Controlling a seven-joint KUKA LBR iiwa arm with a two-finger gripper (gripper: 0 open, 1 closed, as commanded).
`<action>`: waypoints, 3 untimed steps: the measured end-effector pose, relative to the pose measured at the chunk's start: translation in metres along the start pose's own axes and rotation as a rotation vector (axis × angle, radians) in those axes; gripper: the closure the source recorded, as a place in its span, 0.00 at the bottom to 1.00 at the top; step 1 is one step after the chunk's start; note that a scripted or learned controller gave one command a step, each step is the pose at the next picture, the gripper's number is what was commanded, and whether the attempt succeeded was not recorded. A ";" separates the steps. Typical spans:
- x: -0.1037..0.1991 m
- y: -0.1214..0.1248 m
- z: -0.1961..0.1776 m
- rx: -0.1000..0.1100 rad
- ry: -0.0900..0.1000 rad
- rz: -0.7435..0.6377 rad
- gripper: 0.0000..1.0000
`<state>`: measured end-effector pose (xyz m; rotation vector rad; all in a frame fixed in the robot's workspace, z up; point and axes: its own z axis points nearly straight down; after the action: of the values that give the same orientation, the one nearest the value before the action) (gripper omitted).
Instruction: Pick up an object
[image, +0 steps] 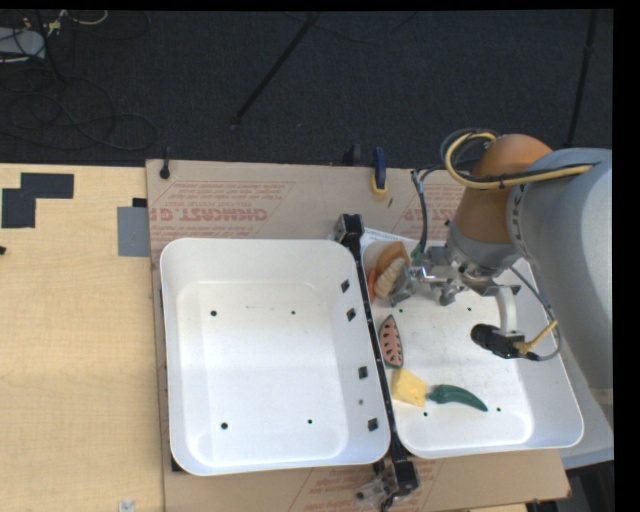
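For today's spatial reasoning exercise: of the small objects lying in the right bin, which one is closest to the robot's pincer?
The orange and white object in the bin's upper left corner, right beside the pincer. The reddish slice, yellow piece and green pepper lie lower down.

The end effector (408, 288) hangs in the right bin (545, 425) beside an orange-and-white object (386, 270).

Robotics lab, 2 white bins (180, 300), cardboard-topped bench (250, 195), floor cables (70, 90)

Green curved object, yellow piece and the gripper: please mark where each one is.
green curved object (458, 397), camera view, middle of its body
yellow piece (406, 388), camera view, centre of its top face
gripper (402, 291), camera view, at its tips
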<state>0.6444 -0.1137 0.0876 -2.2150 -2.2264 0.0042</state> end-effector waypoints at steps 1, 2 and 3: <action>0.030 -0.002 0.000 0.003 -0.005 0.005 0.00; 0.027 -0.020 0.001 0.003 0.001 0.005 0.00; 0.030 0.000 0.000 -0.002 -0.001 0.005 0.00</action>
<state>0.6440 -0.0833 0.0878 -2.2223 -2.2221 0.0040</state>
